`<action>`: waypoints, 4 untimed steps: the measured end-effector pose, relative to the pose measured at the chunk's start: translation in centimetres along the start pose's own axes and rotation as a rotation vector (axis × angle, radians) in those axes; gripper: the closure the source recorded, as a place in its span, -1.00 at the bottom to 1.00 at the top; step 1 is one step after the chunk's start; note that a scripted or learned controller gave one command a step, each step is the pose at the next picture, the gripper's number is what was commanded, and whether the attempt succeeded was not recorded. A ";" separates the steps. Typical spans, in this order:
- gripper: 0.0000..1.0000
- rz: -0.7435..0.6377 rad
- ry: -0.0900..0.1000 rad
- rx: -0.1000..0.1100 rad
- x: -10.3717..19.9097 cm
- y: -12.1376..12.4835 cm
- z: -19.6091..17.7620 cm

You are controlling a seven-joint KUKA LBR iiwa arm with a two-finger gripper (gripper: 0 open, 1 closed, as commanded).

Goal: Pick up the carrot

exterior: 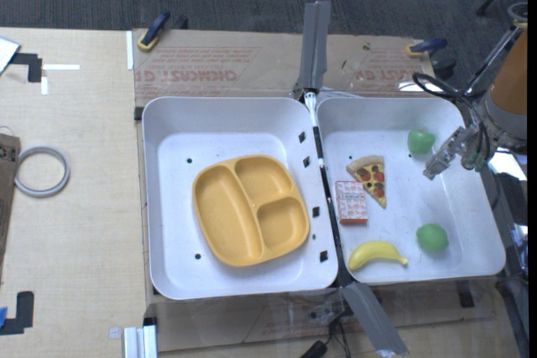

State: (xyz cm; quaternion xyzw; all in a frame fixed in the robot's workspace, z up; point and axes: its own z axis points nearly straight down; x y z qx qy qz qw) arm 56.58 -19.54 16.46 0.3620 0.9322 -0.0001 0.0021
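Two shallow white plastic bins sit side by side on a pale wooden bench, and a triangular toy pizza slice [369,179] with red toppings lies near the middle of the right bin [403,201]. Just below and left of the pizza slice lies a small red-and-white rectangular box [351,202], close to it, though contact cannot be made out. Further below the slice, near the bin's front wall, lies a curved yellow toy banana [377,254]. Below and right of the slice sits a round green ball-like fruit [432,237]; up and right of the slice sits a second green rounded piece [420,141].

Right of the pizza slice, well apart from it, the grey metal gripper [440,161] hangs over the right bin, between the two green pieces and just beside the upper one. Whether it is open or closed cannot be told, and nothing can be seen held in it.

Left of the slice, across the shared wall, the left bin [168,147] holds a yellow three-compartment plastic plate [252,210]. Far left of the slice, a grey tape roll [40,171] lies on the bench.
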 end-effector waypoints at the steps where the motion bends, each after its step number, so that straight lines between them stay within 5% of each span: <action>1: 1.00 0.028 -0.001 0.000 -5.7 1.6 0.6; 2: 1.00 -0.262 0.002 -0.001 -5.4 5.0 7.2; 3: 1.00 -0.671 -0.002 -0.002 -4.7 1.2 -1.9; 4: 1.00 -0.466 0.000 -0.001 -0.4 -3.3 -9.4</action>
